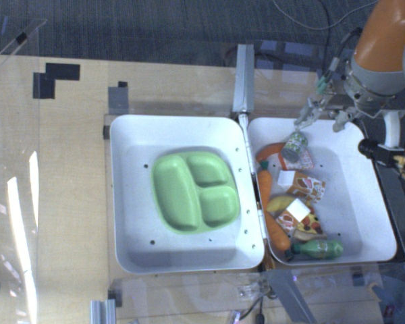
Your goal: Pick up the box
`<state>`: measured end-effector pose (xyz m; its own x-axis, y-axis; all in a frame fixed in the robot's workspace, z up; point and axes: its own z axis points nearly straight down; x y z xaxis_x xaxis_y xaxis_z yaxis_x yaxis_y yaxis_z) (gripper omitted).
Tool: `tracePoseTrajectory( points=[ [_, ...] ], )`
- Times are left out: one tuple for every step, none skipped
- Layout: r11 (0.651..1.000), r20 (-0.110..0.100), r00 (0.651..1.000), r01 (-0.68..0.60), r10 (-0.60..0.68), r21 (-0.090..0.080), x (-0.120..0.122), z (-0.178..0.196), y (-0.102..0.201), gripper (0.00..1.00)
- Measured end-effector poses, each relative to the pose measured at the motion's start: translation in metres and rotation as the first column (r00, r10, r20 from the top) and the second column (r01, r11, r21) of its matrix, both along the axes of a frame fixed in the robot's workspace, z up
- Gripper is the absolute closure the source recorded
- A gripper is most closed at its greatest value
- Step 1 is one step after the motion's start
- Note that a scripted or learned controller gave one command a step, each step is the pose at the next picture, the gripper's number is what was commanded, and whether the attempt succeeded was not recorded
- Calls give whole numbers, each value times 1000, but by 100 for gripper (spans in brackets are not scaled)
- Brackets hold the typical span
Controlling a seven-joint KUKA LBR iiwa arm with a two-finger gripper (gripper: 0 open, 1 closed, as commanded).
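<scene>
Hanging above the right bin's (364,201) far edge, the gripper (322,115), fingers spread and holding nothing, has the box (308,186) lying nearer the camera, among the clutter.

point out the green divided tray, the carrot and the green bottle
green divided tray (194,191), camera view, on the ridge between its compartments
carrot (269,211), camera view, mid-length on its orange body
green bottle (320,250), camera view, middle of its body
</scene>
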<state>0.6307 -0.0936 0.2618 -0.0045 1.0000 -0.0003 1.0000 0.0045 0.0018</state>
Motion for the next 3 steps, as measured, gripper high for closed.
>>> tracePoseTrajectory(
  points=[
    [1000,5,1000,-12,12,-1,6,-152,-37,0],
    [1000,26,1000,-10,11,-5,-43,-164,-97,0],
    [963,21,963,268,-268,7,31,-165,-107,0]
  ],
)
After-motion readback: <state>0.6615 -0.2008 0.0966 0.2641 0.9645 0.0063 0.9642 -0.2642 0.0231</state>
